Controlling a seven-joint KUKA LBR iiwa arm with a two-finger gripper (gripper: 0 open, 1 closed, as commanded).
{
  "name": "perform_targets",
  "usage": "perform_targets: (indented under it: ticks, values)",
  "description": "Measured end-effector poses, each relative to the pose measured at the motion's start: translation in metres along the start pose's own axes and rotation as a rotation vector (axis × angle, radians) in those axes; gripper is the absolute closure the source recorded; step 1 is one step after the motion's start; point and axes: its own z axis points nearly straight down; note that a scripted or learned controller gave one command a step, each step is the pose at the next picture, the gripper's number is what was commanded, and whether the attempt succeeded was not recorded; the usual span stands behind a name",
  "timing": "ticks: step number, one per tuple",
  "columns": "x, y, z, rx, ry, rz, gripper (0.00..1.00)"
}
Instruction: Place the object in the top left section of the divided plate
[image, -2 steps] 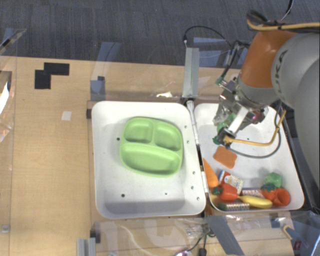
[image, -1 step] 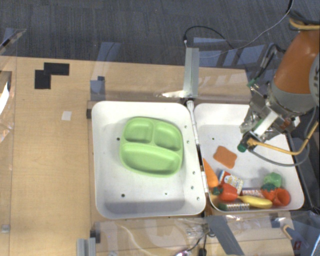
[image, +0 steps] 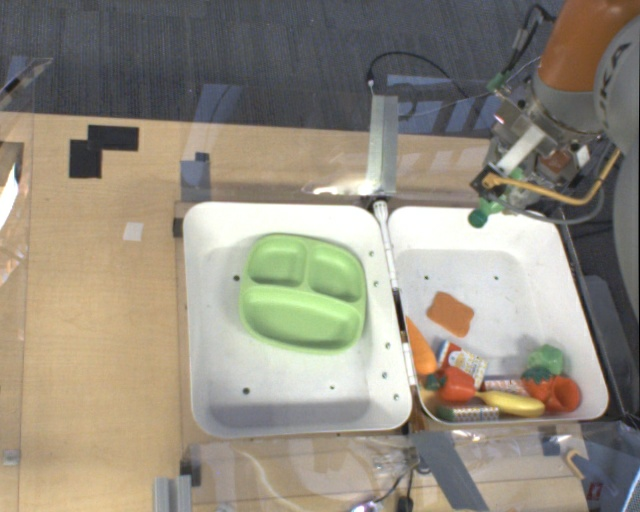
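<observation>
Toy foods crowd the right bin's (image: 560, 262) near corner: a banana (image: 512, 403), a carrot (image: 421, 347), a tomato (image: 456, 385), a broccoli piece (image: 546, 359); an orange slab (image: 451, 313) lies apart, mid-bin; the green divided plate (image: 302, 292) sits in the left bin (image: 210, 330) (all sections bare); the hand (image: 497, 200) hangs over the right bin's far edge, a small green object (image: 481, 214) at its tip; whether it is clenched cannot be told.

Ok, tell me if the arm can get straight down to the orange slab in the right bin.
Probably yes. The orange slab lies flat on bare bin floor, apart from the toy food pile, with nothing over it; the gripper hangs above the bin's far edge.
</observation>
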Motion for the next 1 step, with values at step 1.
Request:
perform_targets:
  ticks: [1]
  values:
    - [-0.0045,-0.0324,0.0110,0.000,-0.001,-0.019,1.00]
